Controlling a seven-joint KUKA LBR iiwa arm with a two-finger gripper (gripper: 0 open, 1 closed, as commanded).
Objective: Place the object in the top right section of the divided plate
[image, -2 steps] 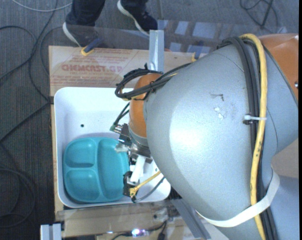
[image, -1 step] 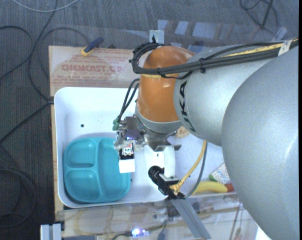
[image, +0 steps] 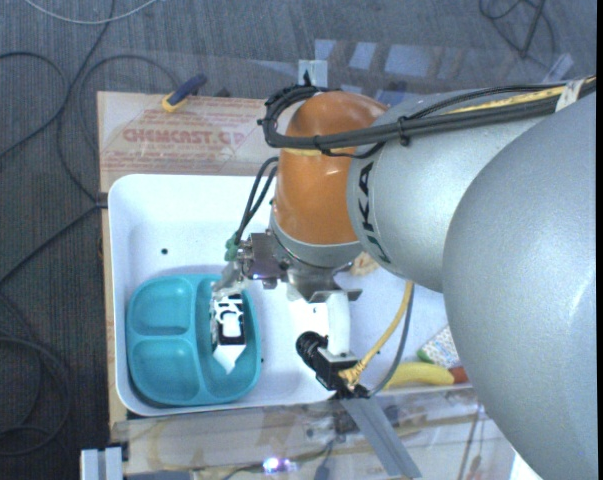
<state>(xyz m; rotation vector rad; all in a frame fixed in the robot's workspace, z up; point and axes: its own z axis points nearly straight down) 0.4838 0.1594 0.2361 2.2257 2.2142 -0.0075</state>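
A teal divided plate [image: 171,343] lies in the lower left corner of the left white bin [image: 171,223]. It has two sections on its left side and one long section on its right. My gripper [image: 228,320] hangs over that long right section, low above the plate's surface. A black and white shape shows at the gripper's tip; I cannot tell whether it is part of the gripper or a held object. The arm's orange band [image: 316,183] and grey body hide much of the bench to the right.
A yellow banana [image: 421,374] and a patterned item [image: 441,346] lie in the right bin, beneath the arm. A black cable connector [image: 316,356] hangs near the bins' shared edge. The left bin's upper half shows bare white floor.
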